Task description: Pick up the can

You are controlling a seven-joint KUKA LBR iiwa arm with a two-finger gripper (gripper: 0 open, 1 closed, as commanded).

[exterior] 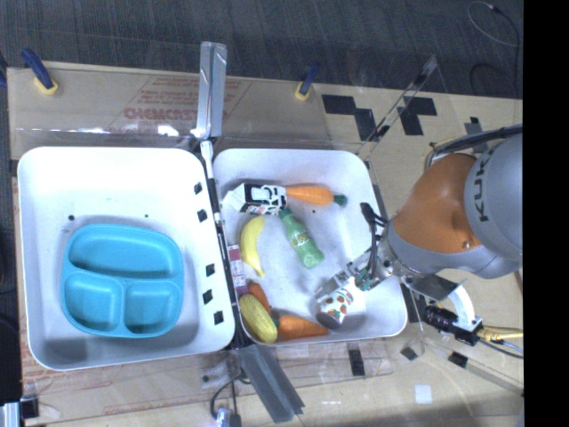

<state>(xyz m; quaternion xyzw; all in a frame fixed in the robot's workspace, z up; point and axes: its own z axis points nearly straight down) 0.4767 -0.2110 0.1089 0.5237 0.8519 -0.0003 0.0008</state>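
- The can (337, 306), white with coloured spots, is seen lying tilted in the right bin (356, 165), near its front right corner.
- The gripper (358, 277) is placed just above the can, seemingly touching its upper end.
- Whether the fingers are spread or closed cannot be told.
- A carrot (300, 328) is found just left of the can.

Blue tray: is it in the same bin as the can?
No. The blue tray lies in the left bin, while the can lies in the right bin with the toy food.
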